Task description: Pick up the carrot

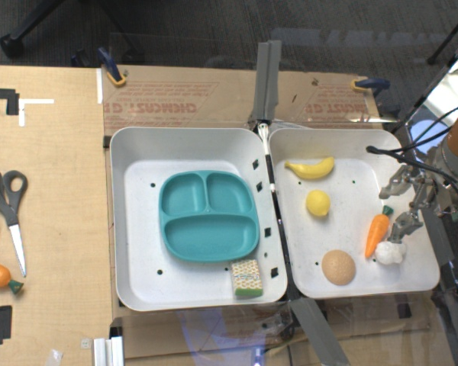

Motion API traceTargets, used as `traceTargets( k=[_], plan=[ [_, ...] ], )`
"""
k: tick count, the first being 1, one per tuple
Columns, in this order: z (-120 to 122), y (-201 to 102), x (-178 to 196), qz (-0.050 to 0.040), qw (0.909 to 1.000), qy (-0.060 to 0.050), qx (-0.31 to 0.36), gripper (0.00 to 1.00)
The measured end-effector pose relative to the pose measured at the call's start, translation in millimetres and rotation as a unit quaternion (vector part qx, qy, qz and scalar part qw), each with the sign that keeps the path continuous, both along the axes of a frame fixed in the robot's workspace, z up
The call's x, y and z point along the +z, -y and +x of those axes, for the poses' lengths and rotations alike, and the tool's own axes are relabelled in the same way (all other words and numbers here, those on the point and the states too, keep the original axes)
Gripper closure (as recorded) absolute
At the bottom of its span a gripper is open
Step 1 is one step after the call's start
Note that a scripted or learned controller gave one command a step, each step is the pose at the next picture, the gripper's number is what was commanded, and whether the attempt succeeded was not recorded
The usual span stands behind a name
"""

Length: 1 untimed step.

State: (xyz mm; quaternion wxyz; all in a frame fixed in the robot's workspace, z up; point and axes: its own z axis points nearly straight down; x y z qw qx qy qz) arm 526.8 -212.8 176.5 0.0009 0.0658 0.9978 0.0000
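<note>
One carrot [377,235] lies just left of our pincer [406,204], long axis near upright; its fingers seem apart, gripping nothing.

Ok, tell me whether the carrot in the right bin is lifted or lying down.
Lying down: the carrot rests flat on the right bin floor, end effector beside it.

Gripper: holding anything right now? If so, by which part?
Nothing is held. The gripper is open just right of the carrot in the right bin; the carrot lies on the bin floor, not between the fingers.
</note>
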Motion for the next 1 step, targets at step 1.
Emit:
traceTargets(
  k=[1],
  plan=[
    [-6.3,-13.1,-83.9,-0.0003,0.9997,0.001,0.025,0.00]
  ],
)
